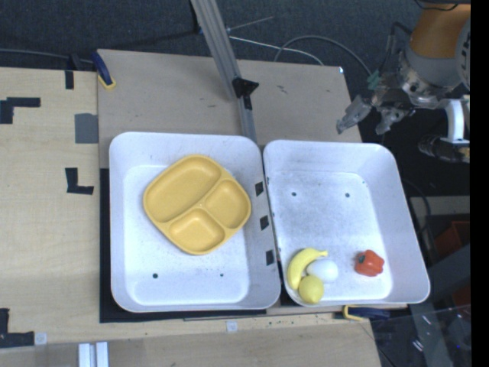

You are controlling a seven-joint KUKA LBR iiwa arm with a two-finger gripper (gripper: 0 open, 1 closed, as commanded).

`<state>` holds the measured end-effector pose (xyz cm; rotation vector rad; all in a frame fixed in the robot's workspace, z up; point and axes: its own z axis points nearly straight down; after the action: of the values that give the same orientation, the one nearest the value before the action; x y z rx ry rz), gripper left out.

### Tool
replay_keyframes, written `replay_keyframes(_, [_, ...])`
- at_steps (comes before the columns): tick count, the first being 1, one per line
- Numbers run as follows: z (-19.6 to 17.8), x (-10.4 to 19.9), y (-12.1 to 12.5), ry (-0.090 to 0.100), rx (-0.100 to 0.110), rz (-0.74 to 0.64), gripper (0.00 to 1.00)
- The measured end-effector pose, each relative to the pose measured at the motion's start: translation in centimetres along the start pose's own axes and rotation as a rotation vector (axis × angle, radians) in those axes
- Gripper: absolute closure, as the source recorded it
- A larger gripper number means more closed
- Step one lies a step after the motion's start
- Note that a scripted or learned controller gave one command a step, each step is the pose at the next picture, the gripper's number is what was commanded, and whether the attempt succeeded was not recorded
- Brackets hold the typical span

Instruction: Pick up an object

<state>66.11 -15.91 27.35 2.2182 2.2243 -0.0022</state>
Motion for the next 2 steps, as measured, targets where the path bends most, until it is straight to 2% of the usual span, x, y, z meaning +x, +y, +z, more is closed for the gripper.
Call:
replay_keyframes(1, [0.0,0.0,0.0,0.0,0.001,0.0,0.0])
replay_keyframes(2, [5.0,0.9,-0.5,0.001,0.005,0.001,0.0])
